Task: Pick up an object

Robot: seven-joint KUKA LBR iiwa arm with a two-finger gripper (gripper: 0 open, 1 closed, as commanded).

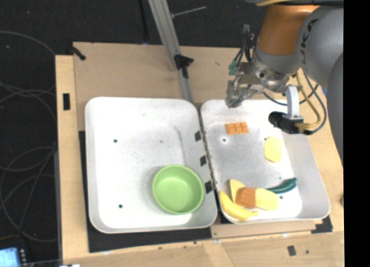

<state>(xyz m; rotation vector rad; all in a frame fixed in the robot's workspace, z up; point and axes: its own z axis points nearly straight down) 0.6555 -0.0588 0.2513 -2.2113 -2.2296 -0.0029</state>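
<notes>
Hovering over the far-left corner of the right bin (315,188), the gripper (234,99) points down with nothing visible between its fingers; whether they are spread or closed I cannot tell from this slant. Just nearward and slightly right of the fingertips lies a small orange waffle-like piece (236,128), flat on the bin floor, its long axis running left to right. That looks like the closest candidate, so the coming move likely needs only a short shift toward the near side before descending. Farther off sit a pale yellow piece (273,149), a green-handled item (285,186), and a near-edge cluster with a banana (235,209). A green bowl (178,189) rests in the left bin (115,121).
</notes>
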